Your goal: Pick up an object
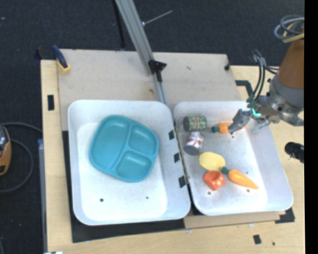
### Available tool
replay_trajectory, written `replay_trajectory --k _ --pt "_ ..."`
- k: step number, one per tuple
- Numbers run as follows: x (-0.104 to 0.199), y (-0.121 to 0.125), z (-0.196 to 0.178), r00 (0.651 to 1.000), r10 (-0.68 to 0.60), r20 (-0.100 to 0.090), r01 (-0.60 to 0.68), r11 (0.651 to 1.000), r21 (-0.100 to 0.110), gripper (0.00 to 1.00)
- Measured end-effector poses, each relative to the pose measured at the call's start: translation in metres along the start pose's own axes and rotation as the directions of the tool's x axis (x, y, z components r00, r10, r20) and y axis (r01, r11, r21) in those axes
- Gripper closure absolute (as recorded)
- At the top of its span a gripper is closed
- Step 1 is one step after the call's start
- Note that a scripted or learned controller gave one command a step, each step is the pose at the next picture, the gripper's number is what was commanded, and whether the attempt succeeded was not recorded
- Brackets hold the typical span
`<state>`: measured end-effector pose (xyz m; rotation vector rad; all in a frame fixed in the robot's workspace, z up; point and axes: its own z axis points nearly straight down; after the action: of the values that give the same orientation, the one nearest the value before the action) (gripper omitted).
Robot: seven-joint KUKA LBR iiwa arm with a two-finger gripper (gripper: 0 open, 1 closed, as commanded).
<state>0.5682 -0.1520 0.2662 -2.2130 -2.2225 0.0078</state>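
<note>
**Hand low over the right bin, beside a small orange piece**

Reaching in from the right: grey arm [286, 97] with orange band [292, 67] above the wrist. Hand [236, 126] down near the upper part of the right bin [270, 194], tips just beside a small orange piece [221, 128]; touching or apart, cannot tell. Open or closed, cannot tell either, and nothing clearly seen between the tips.

Also in the right bin: green can [195, 123] lying on its side near the top left corner; silver and red can [193, 142] just below it; yellow lemon [211, 160] near the middle; red pepper [214, 180] and orange carrot [242, 179] side by side below the lemon, all well clear of the hand.

In the left bin [85, 205]: blue divided plate [124, 148], lying flat, slightly turned. Both bins side by side on the bench [111, 73].
</note>
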Motion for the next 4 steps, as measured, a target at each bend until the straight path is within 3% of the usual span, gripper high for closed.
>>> replay_trajectory --k 1,3,4 --pt "0.000 0.000 -0.001 1.000 0.000 0.000 0.000 1.000 -0.001 0.00" --pt "-0.012 0.001 0.115 1.000 0.001 0.001 -0.001 1.000 0.004 0.00" --pt "-0.011 0.003 0.155 1.000 0.001 0.002 -0.001 1.000 -0.008 0.00"
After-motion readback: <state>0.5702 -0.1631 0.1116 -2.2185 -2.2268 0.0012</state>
